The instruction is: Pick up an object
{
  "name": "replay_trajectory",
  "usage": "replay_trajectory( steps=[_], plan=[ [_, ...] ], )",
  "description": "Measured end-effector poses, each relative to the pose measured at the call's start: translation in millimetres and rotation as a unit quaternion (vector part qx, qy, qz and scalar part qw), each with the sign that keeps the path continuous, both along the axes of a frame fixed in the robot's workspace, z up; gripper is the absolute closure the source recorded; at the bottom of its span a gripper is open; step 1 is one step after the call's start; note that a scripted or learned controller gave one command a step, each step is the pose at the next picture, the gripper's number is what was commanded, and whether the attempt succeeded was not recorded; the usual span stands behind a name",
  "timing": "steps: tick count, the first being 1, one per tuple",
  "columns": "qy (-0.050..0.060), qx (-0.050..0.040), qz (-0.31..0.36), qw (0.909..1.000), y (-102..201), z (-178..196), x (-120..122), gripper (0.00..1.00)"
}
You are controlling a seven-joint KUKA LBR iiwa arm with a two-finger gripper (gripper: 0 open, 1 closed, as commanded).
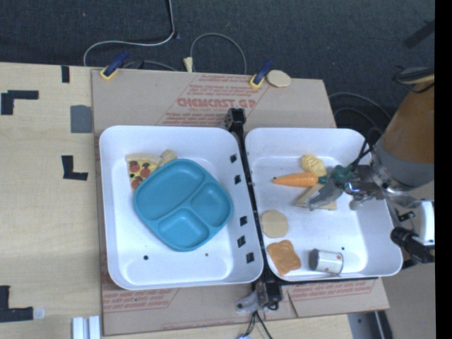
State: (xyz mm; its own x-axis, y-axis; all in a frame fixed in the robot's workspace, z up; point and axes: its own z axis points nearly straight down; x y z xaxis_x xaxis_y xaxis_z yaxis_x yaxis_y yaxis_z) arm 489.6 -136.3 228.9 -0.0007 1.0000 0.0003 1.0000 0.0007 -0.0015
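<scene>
Two shallow white bins sit side by side on a cardboard-covered bench, seen from above at a slant. At the left, the left bin point(113, 210) holds a blue divided plate point(183, 204), with a toy pizza slice point(140, 169) tucked partly under its upper left edge. At the right, the right bin point(374, 260) holds a toy carrot point(296, 180) lying crosswise near its middle, its green top toward the arm, and a yellow corn piece point(313, 164) just above it. Lower in that bin lie a pale round cookie point(275, 224), an orange-brown bread slice point(284, 256) below it, and a small silver can point(326, 261) on its side near the bottom wall. Reaching in from the right edge of the frame, the grey arm brings its gripper point(326, 198) low over the right bin, just below the carrot's leafy end; whether its jaws are parted or closed cannot be told, and nothing is visibly caught between them. A second round cookie point(278, 79) rests on the cardboard at the upper middle of the frame.
</scene>
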Motion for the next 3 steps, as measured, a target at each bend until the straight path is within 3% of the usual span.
replay_trajectory(
  steps=[1,2,3],
  plan=[
    [-0.006,-0.0046,0.001,1.0,-14,-143,85,0.0],
    [-0.008,-0.0035,0.003,1.0,35,-138,154,0.0],
    [0.016,0.0033,-0.003,0.9999,25,-143,175,0.0]
  ],
)
